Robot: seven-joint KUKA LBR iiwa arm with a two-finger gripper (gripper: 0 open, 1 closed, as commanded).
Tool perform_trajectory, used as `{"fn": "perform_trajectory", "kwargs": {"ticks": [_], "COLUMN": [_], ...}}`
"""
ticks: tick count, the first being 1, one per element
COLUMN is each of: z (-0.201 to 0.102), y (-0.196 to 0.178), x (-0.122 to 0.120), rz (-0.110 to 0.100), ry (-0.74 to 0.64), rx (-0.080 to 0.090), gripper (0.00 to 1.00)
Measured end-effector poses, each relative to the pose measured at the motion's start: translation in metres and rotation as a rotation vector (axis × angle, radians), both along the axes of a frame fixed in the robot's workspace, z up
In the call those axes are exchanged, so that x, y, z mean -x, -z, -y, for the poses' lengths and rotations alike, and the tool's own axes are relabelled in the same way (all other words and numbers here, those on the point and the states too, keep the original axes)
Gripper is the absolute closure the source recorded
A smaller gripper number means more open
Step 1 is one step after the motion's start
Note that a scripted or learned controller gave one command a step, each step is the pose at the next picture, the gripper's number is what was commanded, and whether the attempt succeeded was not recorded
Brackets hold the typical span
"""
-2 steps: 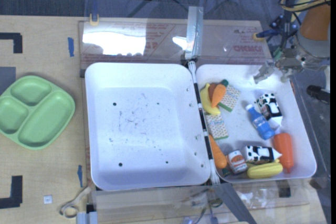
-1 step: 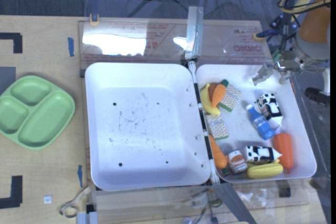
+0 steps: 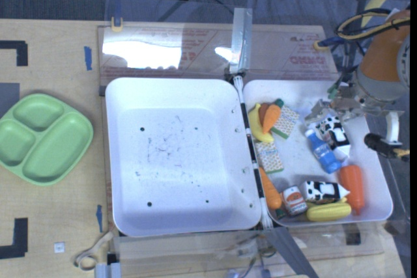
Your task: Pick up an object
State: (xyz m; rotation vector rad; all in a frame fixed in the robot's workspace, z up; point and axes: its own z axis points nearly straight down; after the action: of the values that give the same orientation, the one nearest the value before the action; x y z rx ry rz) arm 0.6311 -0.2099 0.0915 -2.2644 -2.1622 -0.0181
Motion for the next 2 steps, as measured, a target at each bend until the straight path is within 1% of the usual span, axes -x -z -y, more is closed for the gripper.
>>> {"fn": "perform_trajectory", "kwargs": {"ticks": [1,2], "z": [0.0042,-0.0003], "y": [-0.0081,-0.0080], "x": [0.0002,-0.0008], "rz": [-0.001,-0.002], "ry": [0.000,-0.003], "rx": [0.010,0.003], "gripper": [1.00,0.00]}}
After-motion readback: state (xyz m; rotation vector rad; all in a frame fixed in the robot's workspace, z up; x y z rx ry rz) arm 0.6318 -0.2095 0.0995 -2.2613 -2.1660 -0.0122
